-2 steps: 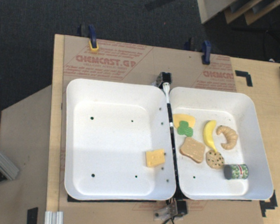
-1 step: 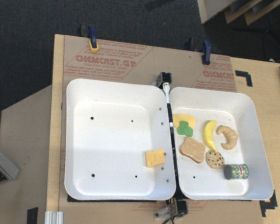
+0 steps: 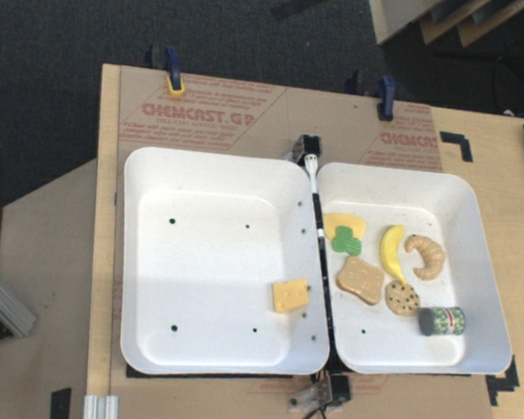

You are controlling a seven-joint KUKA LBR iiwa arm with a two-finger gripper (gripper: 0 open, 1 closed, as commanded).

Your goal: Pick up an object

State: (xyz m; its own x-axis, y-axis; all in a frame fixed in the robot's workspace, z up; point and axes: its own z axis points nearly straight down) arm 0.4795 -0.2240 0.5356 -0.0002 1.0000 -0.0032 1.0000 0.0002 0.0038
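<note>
A: What is lying in the left bin?

B: A yellow cheese wedge is sitting alone at lower centre of the frame, near the divider between the two bins.

A: And the right bin?

B: Everything else is crowding its middle. A yellow slice with a green leafy piece touching its lower edge is lying by the divider. A banana is lying just beside a croissant. Below them, a slice of toast is touching a chocolate-chip cookie, and a small green can is lying on its side just right of the cookie.

A: And the claw?

B: I cannot tell its state.
</note>
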